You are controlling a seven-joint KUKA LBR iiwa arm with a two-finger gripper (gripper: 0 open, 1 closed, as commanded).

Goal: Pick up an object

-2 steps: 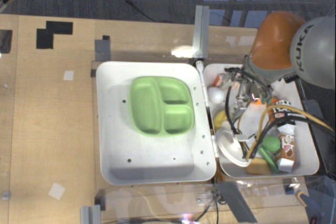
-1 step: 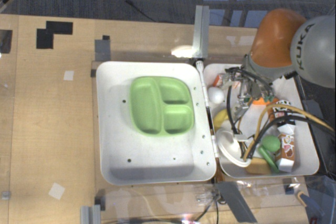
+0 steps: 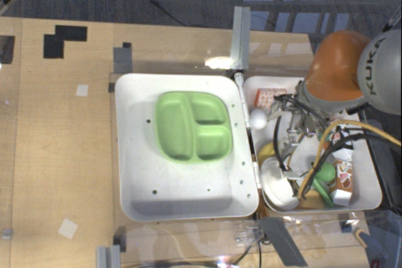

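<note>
My gripper (image 3: 291, 146) hangs low inside the right bin (image 3: 375, 195), under the grey and orange wrist, among cables. It sits above a yellow object (image 3: 268, 150) and a white round cup (image 3: 277, 184) at the bin's near left. A white ball (image 3: 258, 119) and a red-and-white packet (image 3: 269, 98) lie at the far left of that bin. A green object (image 3: 325, 176) and a small printed carton (image 3: 343, 176) lie to the gripper's right. The wrist and cables hide whatever is directly beneath the gripper.
The left bin (image 3: 135, 198) holds a green divided plate (image 3: 192, 126) near its middle. A metal post (image 3: 241, 34) stands behind the gap between the bins. The wooden bench (image 3: 56, 154) stretches to the left.
</note>
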